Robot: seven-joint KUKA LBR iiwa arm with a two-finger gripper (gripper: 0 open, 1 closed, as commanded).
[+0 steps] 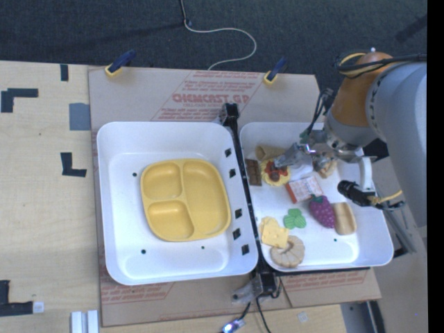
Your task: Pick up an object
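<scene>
Several toy foods crowd the right bin (374, 255); I see the jaws (295, 158) low over a red piece (276, 177) near its back-left corner. Whether they are parted, I cannot tell; the piece probably lies just below-left.

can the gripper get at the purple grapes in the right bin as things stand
Probably yes. The grapes lie uncovered in the right bin, with a bread roll touching one side and a red-and-white packet just above. The gripper hangs close by over the same bin; the roll may crowd one finger.
</scene>
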